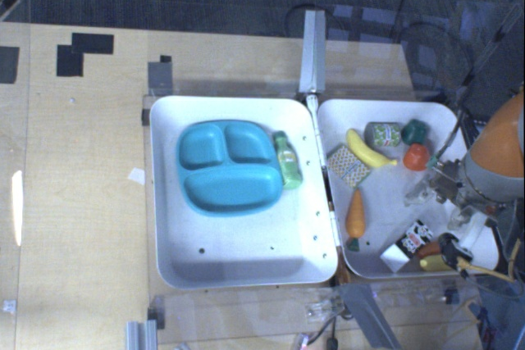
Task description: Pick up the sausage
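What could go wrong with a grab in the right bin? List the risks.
The right bin is crowded: the carrot and banana are both long and thin, so the gripper might take the wrong one. The black-and-white box lies close to the gripper and could get knocked.

My arm is grey, with a rounded orange band above the wrist; my gripper is pale, silvery metal.
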You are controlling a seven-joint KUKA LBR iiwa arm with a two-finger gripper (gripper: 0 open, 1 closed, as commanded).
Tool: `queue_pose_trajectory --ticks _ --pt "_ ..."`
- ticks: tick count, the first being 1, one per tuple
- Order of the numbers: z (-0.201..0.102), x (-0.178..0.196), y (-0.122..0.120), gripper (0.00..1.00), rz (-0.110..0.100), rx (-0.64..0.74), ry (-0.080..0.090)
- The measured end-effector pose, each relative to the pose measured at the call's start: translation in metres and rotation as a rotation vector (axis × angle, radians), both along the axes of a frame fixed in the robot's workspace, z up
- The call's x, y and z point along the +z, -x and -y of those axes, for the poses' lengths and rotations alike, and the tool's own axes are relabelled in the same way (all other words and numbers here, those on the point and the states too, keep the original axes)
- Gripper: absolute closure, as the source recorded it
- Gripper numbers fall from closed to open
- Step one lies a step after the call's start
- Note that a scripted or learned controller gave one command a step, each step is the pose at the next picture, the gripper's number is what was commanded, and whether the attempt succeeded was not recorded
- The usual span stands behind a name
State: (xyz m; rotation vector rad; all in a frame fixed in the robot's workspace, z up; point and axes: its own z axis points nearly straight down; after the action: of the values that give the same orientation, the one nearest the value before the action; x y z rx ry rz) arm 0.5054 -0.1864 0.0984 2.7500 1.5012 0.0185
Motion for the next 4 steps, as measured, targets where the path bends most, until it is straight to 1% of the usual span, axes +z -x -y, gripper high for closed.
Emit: queue_pose_trajectory --ticks 1,2,3,4 --pt "0.010 0.058 0.018 0.00 -0.014 -0.048 -0.002" --pt "0.008 -0.005 0.018 0.00 -0.014 -0.023 -0.003" --pt "0.010 -0.010 0.014 0.00 -0.006 -0.246 -0.009" --pt "0.010 0.000 0.012 1.00 -0.002 -0.238 -0.005"
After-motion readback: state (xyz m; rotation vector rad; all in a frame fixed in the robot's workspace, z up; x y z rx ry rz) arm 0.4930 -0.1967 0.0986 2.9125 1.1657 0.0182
